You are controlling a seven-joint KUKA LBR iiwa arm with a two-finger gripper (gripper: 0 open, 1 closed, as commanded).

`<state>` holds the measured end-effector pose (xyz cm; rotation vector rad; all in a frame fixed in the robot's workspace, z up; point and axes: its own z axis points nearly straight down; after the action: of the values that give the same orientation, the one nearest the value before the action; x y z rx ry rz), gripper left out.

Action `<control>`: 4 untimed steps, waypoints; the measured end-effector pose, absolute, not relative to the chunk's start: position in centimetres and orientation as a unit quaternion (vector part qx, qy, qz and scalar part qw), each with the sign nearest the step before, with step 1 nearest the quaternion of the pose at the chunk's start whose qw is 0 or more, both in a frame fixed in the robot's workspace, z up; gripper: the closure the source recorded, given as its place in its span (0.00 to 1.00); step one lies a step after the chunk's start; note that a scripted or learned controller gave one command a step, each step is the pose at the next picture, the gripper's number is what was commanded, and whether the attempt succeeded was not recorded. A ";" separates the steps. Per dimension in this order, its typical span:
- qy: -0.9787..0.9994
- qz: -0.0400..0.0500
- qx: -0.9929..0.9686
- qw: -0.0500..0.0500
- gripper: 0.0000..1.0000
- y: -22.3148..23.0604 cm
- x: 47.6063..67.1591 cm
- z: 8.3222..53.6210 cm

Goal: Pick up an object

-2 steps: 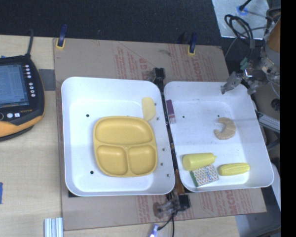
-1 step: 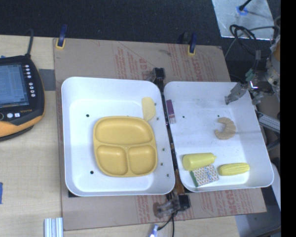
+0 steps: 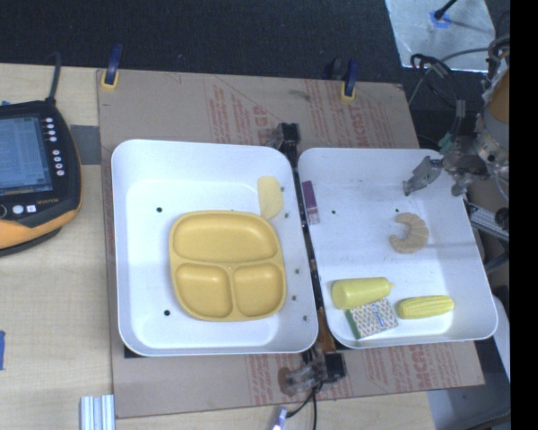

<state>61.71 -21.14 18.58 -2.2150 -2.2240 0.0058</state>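
The right bin (image 3: 341,173) holds a tan croissant (image 3: 411,233) near its middle. A yellow cylinder-shaped block (image 3: 360,291), a corn cob (image 3: 423,306) and a small patterned packet (image 3: 374,318) lie along its front. A thin purple item (image 3: 310,202) rests by its left wall. My gripper (image 3: 438,179) hangs over the back right part of this bin, above and to the right of the croissant. It is open, with nothing between its fingers (image 3: 419,176).
The left bin (image 3: 143,177) carries a yellow divided tray (image 3: 227,264) and a pale yellow piece (image 3: 270,195) at its back right. A tablet pendant (image 3: 22,173) lies on the bench at far left. Clamps (image 3: 343,76) hold the cardboard's back edge.
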 end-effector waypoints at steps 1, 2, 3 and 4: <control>-0.709 0.002 -0.705 0.001 0.00 -21.2 59.8 16.1; -0.709 0.002 -0.705 0.001 0.00 -21.2 57.7 9.5; -0.710 0.002 -0.704 0.000 1.00 -21.3 57.8 10.6; -0.710 0.001 -0.704 0.000 1.00 -14.1 58.6 17.7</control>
<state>58.60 -14.13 17.68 -2.2119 -2.2300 0.0036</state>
